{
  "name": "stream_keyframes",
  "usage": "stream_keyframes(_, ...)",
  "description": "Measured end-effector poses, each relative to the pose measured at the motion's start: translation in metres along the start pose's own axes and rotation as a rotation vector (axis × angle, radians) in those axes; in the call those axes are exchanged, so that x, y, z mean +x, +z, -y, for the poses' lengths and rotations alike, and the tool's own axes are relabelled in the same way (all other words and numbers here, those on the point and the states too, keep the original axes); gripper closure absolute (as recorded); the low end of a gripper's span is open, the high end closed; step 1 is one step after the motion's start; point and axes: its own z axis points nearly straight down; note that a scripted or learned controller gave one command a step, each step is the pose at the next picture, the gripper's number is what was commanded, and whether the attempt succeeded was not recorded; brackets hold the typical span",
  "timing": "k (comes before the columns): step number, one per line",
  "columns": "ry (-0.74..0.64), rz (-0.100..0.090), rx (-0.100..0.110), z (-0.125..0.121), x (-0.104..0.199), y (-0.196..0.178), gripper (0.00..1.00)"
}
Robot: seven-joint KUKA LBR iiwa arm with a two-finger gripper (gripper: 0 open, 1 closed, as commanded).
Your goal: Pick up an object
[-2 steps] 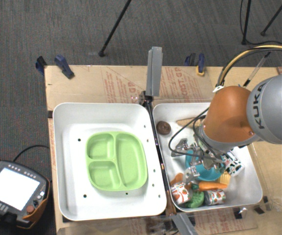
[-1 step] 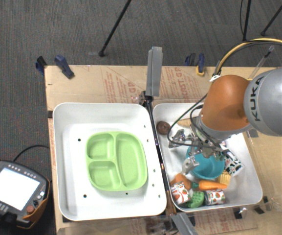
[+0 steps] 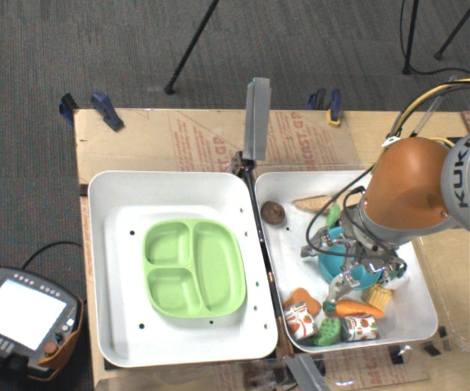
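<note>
I am logging two white bins side by side on the bench: the left bin (image 3: pixel 104 218) and the right bin (image 3: pixel 418 300).

Left bin, one item: a green divided plate (image 3: pixel 194 267) with three compartments, lying flat near the middle.

Right bin, items I am counting:
- one teal bowl (image 3: pixel 355 269), mid-bin, directly beneath the wrist
- one brown round piece (image 3: pixel 273 213) near the top left corner
- one tan wedge (image 3: pixel 312 204) just right of it
- one orange carrot (image 3: pixel 353 308) lying across the lower cluster
- two small printed cans, one (image 3: pixel 300 322) at the lower left and one (image 3: pixel 359 328) to its right
- one green leafy piece (image 3: pixel 329 331) between the cans
- one yellow ridged piece (image 3: pixel 378 297) by the bowl

The gripper (image 3: pixel 350 277) is hanging over the teal bowl; the orange wrist band and cabling are blocking my line of sight, so I cannot tell how it stands. The cluster below is crowding the bowl's near side.
</note>
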Motion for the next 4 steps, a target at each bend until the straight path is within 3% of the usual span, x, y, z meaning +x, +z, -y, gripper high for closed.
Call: stream_keyframes(4,-0.001,0.000,0.000,0.0000,0.0000,0.0000,0.00)
